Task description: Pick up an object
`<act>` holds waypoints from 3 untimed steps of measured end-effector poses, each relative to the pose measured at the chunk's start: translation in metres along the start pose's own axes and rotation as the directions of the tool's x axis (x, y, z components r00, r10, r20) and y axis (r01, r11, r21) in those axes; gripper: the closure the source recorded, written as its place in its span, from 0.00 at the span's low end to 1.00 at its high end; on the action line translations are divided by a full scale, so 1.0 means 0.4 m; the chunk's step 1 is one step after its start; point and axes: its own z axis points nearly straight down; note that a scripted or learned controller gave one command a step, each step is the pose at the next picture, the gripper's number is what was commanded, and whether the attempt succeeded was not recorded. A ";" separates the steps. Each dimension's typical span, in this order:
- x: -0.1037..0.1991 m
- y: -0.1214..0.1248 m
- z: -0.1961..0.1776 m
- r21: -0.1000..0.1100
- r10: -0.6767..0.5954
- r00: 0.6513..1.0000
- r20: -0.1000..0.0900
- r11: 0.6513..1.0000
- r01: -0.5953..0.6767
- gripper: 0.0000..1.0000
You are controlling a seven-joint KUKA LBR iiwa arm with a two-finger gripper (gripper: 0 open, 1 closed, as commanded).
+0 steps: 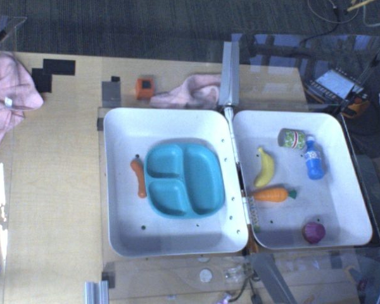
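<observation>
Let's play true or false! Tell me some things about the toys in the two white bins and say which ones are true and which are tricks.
1. The blue divided plate lies in the left bin. True.
2. The banana lies on the blue divided plate. False: it lies in the right bin, just above the carrot.
3. The small blue bottle sits in the right bin, beside the green and white can. True.
4. The purple round thing is in the left bin. False: it sits near the lower right corner of the right bin.
5. A thin orange piece lies left of the blue divided plate. True.
6. Both bins hold a carrot. False: the carrot lies in the right bin.
</observation>
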 end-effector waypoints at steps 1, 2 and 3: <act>-0.054 0.106 0.091 0.001 -0.819 0.573 0.001 0.573 0.819 1.00; -0.058 0.094 0.059 0.017 -0.820 0.572 -0.015 0.572 0.820 1.00; -0.062 0.083 0.026 0.032 -0.821 0.571 -0.030 0.570 0.821 1.00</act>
